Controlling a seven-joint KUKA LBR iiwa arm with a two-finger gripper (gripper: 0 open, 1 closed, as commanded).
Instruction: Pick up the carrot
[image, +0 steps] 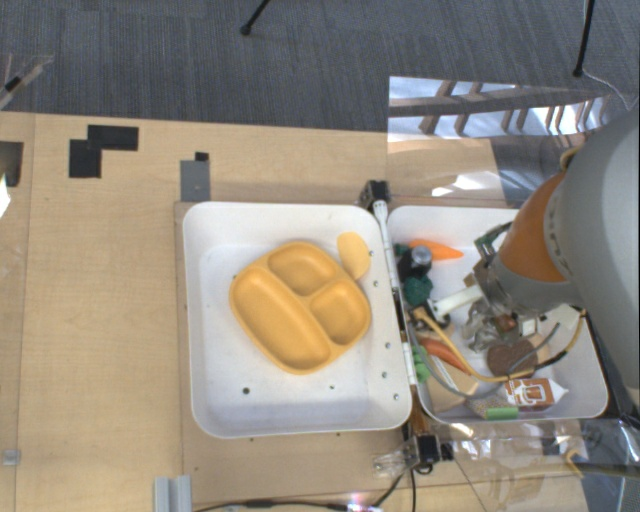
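Wooden bench w/ two white bins; left bin (210, 400) holds a yellow divided plate (298, 304). Carrot (437, 252) lies in right bin (590, 395), at its far end, just beside a green item (414, 280). Gripper (490, 330) hangs nearer than carrot, over clutter; jaw state can't tell. Best: shift toward far end, straddle carrot's width, descend clear of green item.

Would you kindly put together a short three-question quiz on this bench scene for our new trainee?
1. True or false: the yellow divided plate lies in the left bin.
2. Which bin holds the carrot: A left, B right?
3. Fill in: the arm's orange band hangs over the ____ bin.

Key: 1 true. 2 B; the carrot lies near that bin's far edge. 3 right.
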